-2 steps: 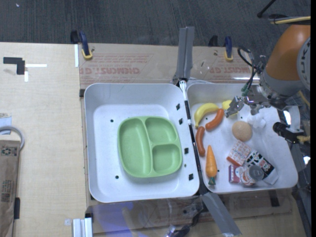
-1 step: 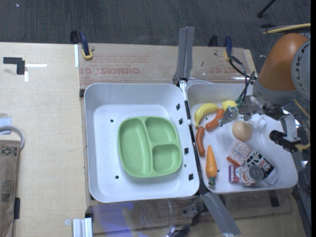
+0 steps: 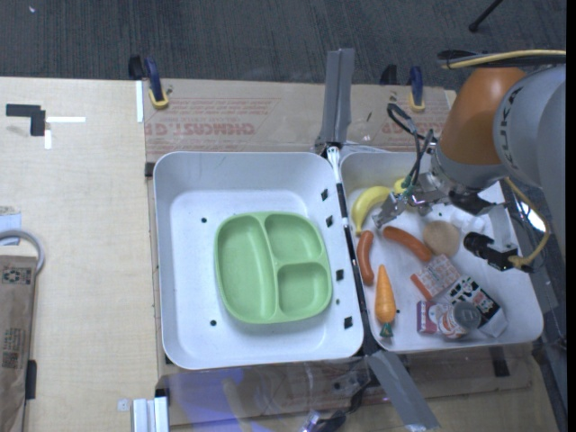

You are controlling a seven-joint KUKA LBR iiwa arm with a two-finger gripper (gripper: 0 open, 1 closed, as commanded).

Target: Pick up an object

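Lying at the bench's (image 3: 81, 241) near left edge, a brown paper bag (image 3: 13, 318) is sitting well apart from everything the arm is working on. A cardboard sheet (image 3: 225, 115) is lying across the bench's far side, and a clamp (image 3: 155, 84) is pinning it at its far left corner.

Moving right, the left bin (image 3: 180, 268) is holding a green divided plate (image 3: 273, 266) at its middle, out of the way of the pick.

The right bin (image 3: 522, 327) is carrying the candidates, crowded together. A banana (image 3: 367, 203) is lying in its far left corner, a red sausage (image 3: 364, 257) is running along its left wall, and a carrot (image 3: 385, 295) is lying toward its near left corner. A second sausage (image 3: 407, 241) and a tan rounded object (image 3: 441, 237) are lying at its middle, with printed packets (image 3: 450, 300) piling up toward its near edge.

The gripper (image 3: 400, 203) is hanging just beside the banana's right end, over the bin's far left part, and I cannot tell whether it is open or closed, nor whether it is gripping anything.

The crowding is making trouble likely. The banana's curved skin could be slipping out sideways as the grip tightens, and the nearby left wall could be blocking a clean approach. The neighbouring sausage could be getting nudged or pinched along with it.

The grey arm (image 3: 531, 124) is reaching in over the bin's far right corner. Beyond the bench, dark carpet (image 3: 225, 16) is covering the floor.
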